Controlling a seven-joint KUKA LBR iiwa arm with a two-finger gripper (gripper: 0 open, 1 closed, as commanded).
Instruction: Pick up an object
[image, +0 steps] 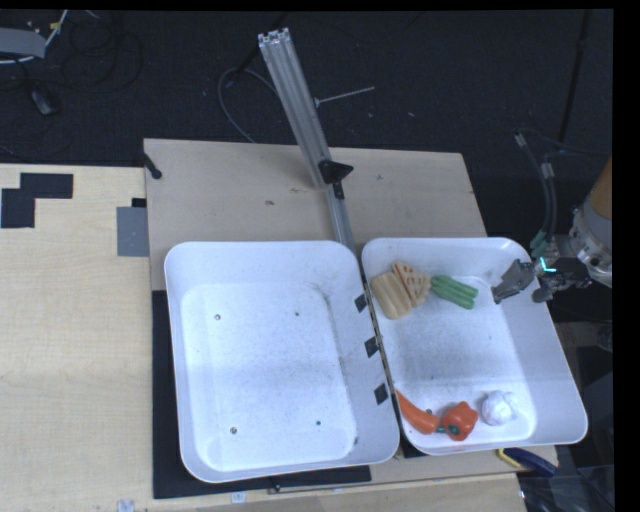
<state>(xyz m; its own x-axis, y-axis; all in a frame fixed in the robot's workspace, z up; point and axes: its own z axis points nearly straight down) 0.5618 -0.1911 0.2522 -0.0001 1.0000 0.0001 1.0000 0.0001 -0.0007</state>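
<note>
The right bin holds a tan ridged waffle-like piece at its far left, with a green pod-shaped toy just right of it. Along the near edge lie an orange carrot-like toy, a red-orange pepper-like toy and a small white ball-like object. My gripper hangs over the bin's far right edge, right of the green toy and apart from it. Its two dark fingers are spread, with nothing between them.
The left bin sits beside the right one, joined by black clips. A slanted aluminium rail rises behind the bins. Cables lie on the dark floor at the back and at the right.
</note>
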